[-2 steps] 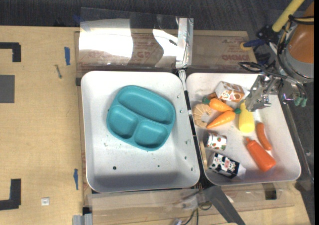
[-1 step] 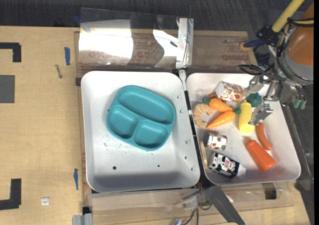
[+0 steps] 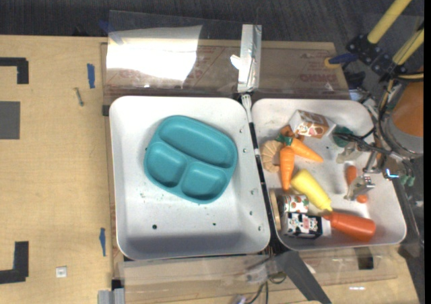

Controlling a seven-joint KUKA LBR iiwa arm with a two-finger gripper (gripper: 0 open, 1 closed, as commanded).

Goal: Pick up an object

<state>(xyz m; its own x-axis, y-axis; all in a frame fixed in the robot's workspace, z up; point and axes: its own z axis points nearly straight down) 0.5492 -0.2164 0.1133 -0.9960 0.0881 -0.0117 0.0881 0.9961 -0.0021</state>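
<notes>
The right bin [image 3: 385,209] holds several toy foods. Among them are a small printed carton [image 3: 311,125], two orange carrots [image 3: 304,149] [image 3: 287,166], a yellow piece [image 3: 311,189] and a red-orange bottle [image 3: 350,224]. A black-and-white can [image 3: 300,216] and a tan ridged cracker [image 3: 271,153] lie there too. My gripper [image 3: 360,185] hangs low over the bin's right side. It is beside a small orange piece [image 3: 351,173] and just above the bottle. A dark green item [image 3: 342,136] lies behind it.
The left bin [image 3: 131,161] carries a teal divided plate [image 3: 190,158]. A clear plastic sheet [image 3: 155,60] and a metal strip [image 3: 249,60] stand behind the bins. The arm's orange band [image 3: 411,114] sits at the right edge.
</notes>
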